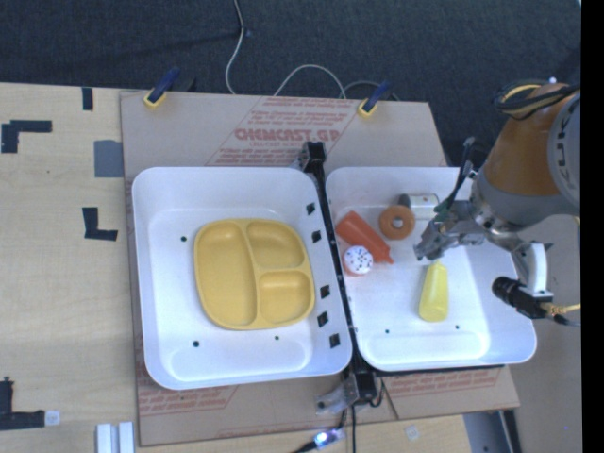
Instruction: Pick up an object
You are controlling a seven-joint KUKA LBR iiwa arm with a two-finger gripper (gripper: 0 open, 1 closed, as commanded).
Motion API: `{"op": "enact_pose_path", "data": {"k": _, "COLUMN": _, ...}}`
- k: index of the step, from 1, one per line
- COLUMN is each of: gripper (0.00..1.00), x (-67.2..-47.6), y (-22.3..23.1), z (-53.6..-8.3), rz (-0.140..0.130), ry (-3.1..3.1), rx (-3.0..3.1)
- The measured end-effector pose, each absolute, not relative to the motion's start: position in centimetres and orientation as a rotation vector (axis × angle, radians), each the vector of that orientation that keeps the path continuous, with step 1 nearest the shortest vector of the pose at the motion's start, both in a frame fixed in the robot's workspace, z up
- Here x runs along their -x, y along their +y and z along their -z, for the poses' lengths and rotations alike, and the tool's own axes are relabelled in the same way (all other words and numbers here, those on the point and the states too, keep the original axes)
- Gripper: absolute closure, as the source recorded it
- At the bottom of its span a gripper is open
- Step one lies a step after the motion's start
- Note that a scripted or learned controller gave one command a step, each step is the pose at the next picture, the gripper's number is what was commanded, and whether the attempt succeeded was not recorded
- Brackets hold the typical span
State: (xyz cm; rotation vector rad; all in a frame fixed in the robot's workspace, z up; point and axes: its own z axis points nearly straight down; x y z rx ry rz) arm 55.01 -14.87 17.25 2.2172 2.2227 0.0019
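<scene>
The right white bin (472, 347) holds several small objects. A yellow bottle-shaped piece (433, 293) lies near its middle. An orange-red wedge (363, 235) lies at the left, with a white die with red dots (358, 260) just below it. A brown ring (397, 222) sits further back, beside a small grey and white block (418, 201). My gripper (432, 243) reaches in from the right and hangs just above the top end of the yellow piece, to the right of the ring. Nothing is seen held in it.
The left white bin (160, 206) holds a yellow divided plate (253, 274). A black divider with clips (326, 253) runs between the bins. Both bins rest on a cardboard sheet (283, 130) clamped at the back. A black part of the arm (519, 295) overhangs the right bin's right rim.
</scene>
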Motion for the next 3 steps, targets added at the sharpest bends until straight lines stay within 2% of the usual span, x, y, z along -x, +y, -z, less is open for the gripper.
{"op": "enact_pose_path", "data": {"k": 2, "gripper": 1.0, "x": -54.5, "y": -14.9, "z": -26.9, "rz": -0.003, "ry": 2.22, "rx": -2.216}}
{"op": "enact_pose_path", "data": {"k": 3, "gripper": 1.0, "x": -55.6, "y": -10.0, "z": -25.1, "rz": 0.002, "ry": 2.228, "rx": -2.218}}
